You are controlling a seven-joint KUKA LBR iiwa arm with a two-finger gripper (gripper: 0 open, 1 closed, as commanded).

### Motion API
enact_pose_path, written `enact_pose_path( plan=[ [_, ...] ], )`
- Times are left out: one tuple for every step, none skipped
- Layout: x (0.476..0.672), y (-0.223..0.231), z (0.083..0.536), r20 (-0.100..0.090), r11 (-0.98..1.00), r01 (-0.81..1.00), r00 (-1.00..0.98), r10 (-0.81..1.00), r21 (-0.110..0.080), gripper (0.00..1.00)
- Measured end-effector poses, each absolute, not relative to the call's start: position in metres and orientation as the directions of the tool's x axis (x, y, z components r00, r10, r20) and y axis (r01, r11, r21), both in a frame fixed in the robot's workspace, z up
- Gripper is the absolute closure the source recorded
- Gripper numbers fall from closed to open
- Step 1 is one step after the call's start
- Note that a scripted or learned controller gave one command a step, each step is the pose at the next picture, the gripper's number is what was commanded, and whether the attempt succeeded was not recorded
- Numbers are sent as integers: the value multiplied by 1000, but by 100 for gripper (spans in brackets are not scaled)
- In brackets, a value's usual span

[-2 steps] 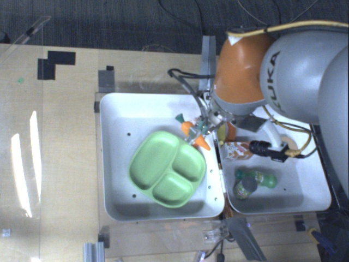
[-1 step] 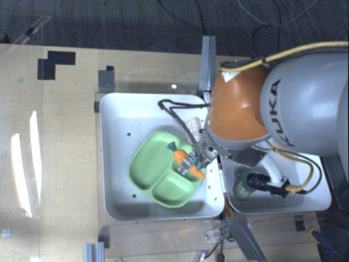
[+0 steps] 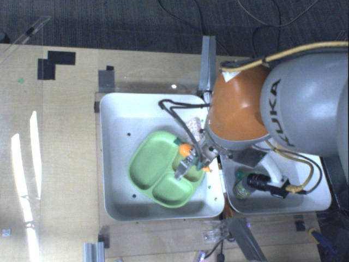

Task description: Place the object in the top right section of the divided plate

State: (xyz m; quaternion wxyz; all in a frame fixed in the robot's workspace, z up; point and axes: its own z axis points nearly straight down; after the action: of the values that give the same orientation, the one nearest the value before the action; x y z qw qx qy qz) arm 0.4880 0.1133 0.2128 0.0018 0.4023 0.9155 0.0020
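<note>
1. The gripper [image 3: 186, 162] hangs over the right edge of the green divided plate [image 3: 150, 165]; a small orange object [image 3: 185, 149] sits right at its tip, just above it in view.
2. Whether the claw is apart or clamped on the object, I cannot tell.
3. The plate lies left of the claw, inside the left white bin [image 3: 117, 146], with open floor around it.

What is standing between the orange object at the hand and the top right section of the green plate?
Nothing visible does. The small orange object sits at the hand, right at the right rim of the green divided plate in the left bin. The plate's sections look bare.
</note>
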Motion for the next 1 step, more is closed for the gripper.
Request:
enact_pose_path(
  plan=[
    [492,133,93,-11,850,526,-850,526,9,0]
  ],
)
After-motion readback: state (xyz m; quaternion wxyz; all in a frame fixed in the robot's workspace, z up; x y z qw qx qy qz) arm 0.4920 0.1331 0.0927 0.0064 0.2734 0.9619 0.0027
